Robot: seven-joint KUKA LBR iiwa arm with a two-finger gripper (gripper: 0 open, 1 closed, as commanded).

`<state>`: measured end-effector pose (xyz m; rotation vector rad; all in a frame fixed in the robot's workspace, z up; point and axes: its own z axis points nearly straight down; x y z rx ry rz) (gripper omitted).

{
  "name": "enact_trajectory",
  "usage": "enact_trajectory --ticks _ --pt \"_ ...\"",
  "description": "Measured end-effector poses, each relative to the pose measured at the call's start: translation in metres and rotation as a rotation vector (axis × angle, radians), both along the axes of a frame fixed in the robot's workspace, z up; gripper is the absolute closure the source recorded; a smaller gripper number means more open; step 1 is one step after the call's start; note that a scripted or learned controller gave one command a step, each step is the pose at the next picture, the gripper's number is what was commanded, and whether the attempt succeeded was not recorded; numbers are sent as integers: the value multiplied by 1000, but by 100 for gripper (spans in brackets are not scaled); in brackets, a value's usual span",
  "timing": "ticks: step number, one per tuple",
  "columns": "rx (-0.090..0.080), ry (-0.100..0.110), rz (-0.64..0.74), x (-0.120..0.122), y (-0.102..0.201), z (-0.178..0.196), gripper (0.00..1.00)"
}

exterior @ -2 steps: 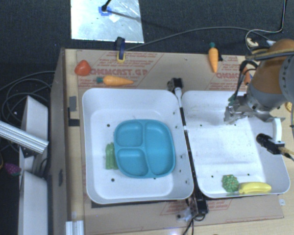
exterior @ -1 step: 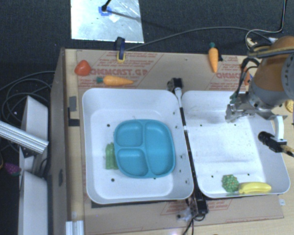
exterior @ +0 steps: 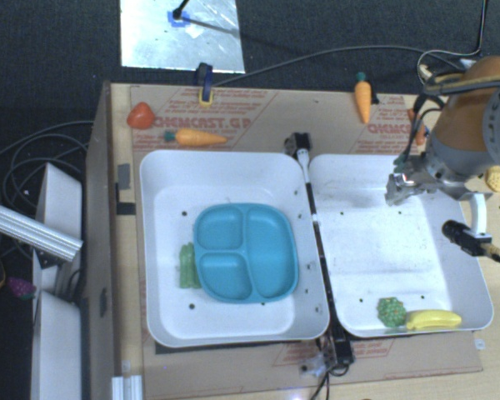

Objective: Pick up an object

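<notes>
- Yellow banana lies in the right bin, hard against the near wall at about 5 o'clock of the bin floor. Long axis runs 9-to-3 o'clock, nearly parallel to that wall, with a slight curve.
- Green broccoli-like piece sits touching the banana's 9 o'clock end. Compact and lumpy, with no clear long axis.
- These two are the only loose things on the right bin's floor, so I take one of them as the likely pick candidate (judgement, since the task names no particular object).
- Gripper hangs over the far part of the same bin, at about 1 o'clock of the bin floor. Nothing shows beneath or between its tip. Whether the claw is spread or pressed together: cannot tell at this resolution.
- Key relation: the banana lies at roughly 5 to 6 o'clock from the gripper, well apart, with nearly the whole bin floor between them. The broccoli piece lies at about 6 o'clock from the gripper.
- Judgement: a grasp on the banana would want the claw closing across its short axis, along 12-to-6. The wall just beside it leaves little room for the near finger.
- Left bin holds a blue divided plate with a green pod-like item at its 9 o'clock edge. Both are well apart from the gripper.
</notes>
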<state>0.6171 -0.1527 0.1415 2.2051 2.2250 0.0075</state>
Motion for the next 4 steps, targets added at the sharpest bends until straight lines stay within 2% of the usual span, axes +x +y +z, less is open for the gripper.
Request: enact_trajectory --ticks 4 --pt "-1 -13 12 4 1 44 100"
